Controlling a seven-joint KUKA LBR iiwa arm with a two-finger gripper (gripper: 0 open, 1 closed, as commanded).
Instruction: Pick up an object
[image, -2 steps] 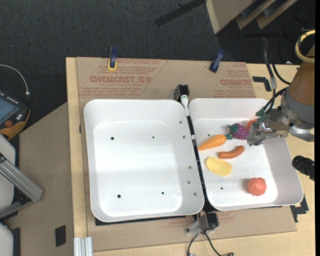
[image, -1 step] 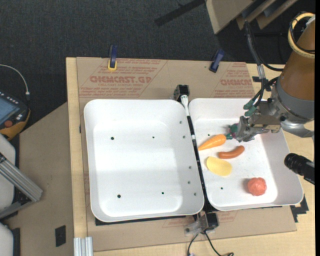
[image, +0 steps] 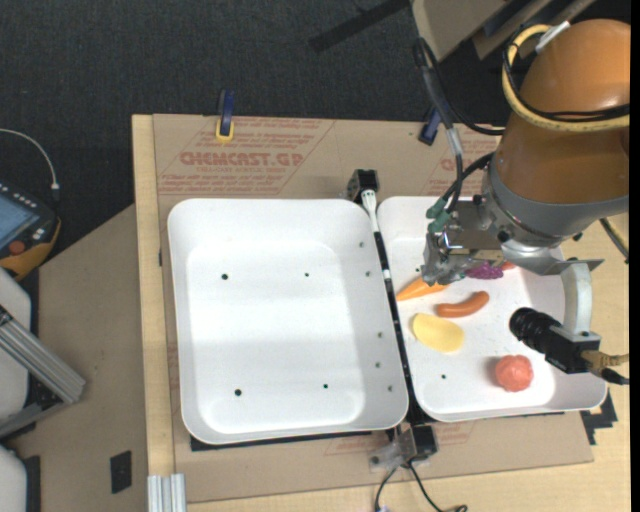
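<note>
The arm's hand (image: 443, 262) is down low in the right bin (image: 470, 398), sitting right at the fat end of a little orange carrot (image: 413, 290), and from this angle there's no telling how it's set or whether anything is actually caught in it. The carrot pokes out just to the left of the hand toward the divider, an orange sausage (image: 462, 305) lies just below it, and something purple (image: 487, 268) peeks out on its right, mostly hidden under the wrist. A bit further below sits a yellow lemon-ish piece (image: 438, 333), and well off toward the lower right there's a red ball (image: 514, 372). Biggest risk in his view: the toys around the hand are packed tight, so a close could pinch only the carrot's tip and let it slip on the lift, or nudge the sausage away. The carrot is also close to the bin wall, so it could get shoved against it. The left bin (image: 190, 300) shows only bare white floor.
</note>
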